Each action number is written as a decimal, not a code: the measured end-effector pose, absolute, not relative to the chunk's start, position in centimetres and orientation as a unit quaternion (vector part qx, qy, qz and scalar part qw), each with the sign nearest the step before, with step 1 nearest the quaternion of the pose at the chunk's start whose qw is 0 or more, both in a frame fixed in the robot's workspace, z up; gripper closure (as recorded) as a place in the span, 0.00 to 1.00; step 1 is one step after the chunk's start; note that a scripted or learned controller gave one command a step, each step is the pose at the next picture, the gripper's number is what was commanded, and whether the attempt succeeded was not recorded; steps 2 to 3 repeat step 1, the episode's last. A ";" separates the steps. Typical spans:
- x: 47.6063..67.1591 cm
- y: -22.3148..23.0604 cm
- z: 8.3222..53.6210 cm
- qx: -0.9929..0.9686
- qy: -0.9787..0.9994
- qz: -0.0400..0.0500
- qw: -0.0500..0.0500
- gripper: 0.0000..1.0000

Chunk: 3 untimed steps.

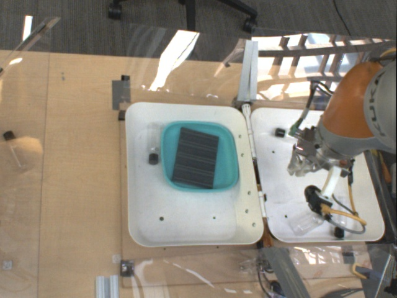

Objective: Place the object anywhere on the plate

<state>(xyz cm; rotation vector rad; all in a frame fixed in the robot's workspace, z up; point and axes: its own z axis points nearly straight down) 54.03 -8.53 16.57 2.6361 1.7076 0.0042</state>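
Note:
A teal plate [231, 166] sits in the left bin [186, 228]. A dark grey ribbed rectangular block [196, 158] lies flat on the plate, near its middle. My gripper [300, 166] hangs over the right bin [279, 185], well to the right of the plate and apart from the block. Nothing shows between the gripper and the bin floor under it.
A small black piece [153, 158] lies in the left bin just left of the plate. In the right bin are a small black knob [280, 131] near the back and a clear plastic piece [304, 223] near the front. A raised rim divides the two bins.

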 end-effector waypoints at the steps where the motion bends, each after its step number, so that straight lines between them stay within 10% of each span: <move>1: 54.0 -8.6 16.6 0.840 0.543 0.002 0.001 0.00; 3: 54.0 -8.6 16.6 0.840 0.543 0.002 0.001 0.00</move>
